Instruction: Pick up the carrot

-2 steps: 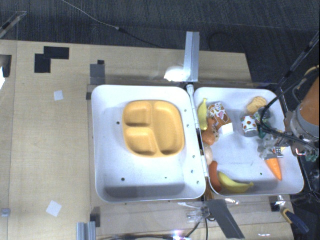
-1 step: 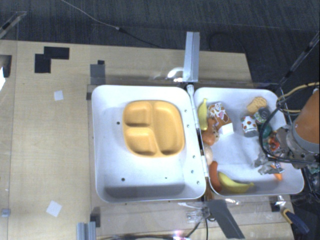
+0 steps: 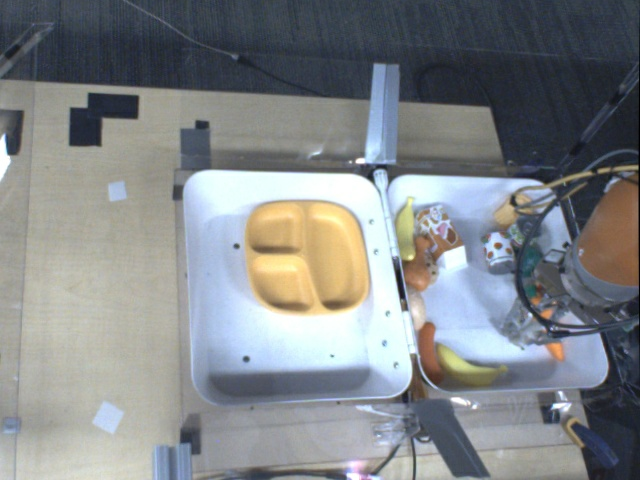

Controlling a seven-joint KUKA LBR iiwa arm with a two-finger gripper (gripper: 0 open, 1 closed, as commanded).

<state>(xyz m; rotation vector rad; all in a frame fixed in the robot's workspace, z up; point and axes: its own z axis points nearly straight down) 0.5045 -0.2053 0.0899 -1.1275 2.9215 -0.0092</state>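
The carrot (image 3: 553, 349) shows as a small bright orange tip near the front right corner of the right bin (image 3: 470, 298); the rest of it is hidden under the wrist and cables. My gripper (image 3: 520, 325) is low in that bin, just left of the orange tip and close to it. The arm's orange band (image 3: 612, 230) hangs above it. Cables cover the gripper, so I cannot make out whether anything sits in it.
In the right bin lie a yellow banana (image 3: 470, 366) beside a reddish-orange long piece (image 3: 428, 344), a second banana (image 3: 405, 226), a patterned item (image 3: 436, 228), a brownish round piece (image 3: 418, 273) and a small cup (image 3: 498, 249). A yellow divided plate (image 3: 305, 256) sits in the left bin (image 3: 215, 298).
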